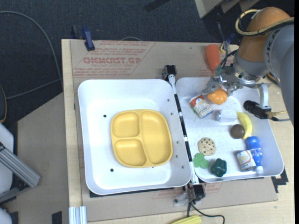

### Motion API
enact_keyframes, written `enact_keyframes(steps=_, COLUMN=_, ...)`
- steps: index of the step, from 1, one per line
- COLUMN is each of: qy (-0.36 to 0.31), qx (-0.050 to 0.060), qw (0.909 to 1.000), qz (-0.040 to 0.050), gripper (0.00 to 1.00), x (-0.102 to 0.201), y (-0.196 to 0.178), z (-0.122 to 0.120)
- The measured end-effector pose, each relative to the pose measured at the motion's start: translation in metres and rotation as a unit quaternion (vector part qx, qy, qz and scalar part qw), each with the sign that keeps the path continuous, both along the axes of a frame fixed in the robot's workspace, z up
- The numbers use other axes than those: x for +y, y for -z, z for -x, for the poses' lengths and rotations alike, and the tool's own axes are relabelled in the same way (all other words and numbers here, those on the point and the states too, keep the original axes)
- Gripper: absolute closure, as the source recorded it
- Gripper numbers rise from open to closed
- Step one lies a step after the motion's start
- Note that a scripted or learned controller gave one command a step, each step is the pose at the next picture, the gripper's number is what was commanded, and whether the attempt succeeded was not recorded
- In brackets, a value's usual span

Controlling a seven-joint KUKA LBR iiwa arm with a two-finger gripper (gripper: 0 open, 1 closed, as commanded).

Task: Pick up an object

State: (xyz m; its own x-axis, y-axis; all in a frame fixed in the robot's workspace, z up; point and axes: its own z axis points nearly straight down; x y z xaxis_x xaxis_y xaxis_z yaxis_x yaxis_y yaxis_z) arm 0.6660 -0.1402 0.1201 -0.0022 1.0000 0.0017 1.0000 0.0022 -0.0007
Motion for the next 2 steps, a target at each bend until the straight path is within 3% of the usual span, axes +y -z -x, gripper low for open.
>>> enact_keyframes(steps=1, qy=0.001, qx=0.0, qw=1.0, qz=0.0, gripper=1.0, x=0.042, y=-0.014, z=-0.001)
enact_keyframes(steps=2, qy=0.0, qx=0.0, qw=1.0, qz=0.0002, gripper=1.0, x=0.098, y=-0.089, z=0.044)
